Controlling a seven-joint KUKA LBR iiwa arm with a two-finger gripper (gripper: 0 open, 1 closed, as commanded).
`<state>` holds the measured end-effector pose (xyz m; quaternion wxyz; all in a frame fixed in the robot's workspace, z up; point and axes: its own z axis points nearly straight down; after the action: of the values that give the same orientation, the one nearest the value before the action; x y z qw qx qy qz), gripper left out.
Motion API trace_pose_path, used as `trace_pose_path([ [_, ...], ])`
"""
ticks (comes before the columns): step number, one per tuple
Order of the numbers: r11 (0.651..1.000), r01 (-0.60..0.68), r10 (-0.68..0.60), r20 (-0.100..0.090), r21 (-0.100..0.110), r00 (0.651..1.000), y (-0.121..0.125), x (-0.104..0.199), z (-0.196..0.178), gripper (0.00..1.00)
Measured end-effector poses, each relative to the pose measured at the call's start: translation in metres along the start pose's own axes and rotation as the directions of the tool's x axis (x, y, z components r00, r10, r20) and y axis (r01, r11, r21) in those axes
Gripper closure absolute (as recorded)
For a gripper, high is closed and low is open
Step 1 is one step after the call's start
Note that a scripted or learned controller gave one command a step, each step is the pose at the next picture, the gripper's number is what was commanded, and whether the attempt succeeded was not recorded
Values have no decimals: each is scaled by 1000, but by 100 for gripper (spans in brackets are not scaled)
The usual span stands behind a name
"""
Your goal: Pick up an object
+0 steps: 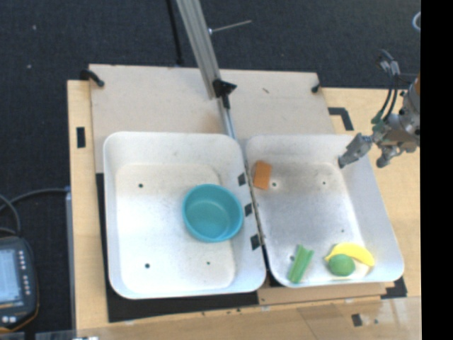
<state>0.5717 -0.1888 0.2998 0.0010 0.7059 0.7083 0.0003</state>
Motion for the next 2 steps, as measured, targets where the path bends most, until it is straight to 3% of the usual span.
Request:
trace_pose_path([
  [1,1000,0,0,0,0,1000,0,0,0,0],
  [2,1000,-3,3,0,6,1000,4,3,62,0],
])
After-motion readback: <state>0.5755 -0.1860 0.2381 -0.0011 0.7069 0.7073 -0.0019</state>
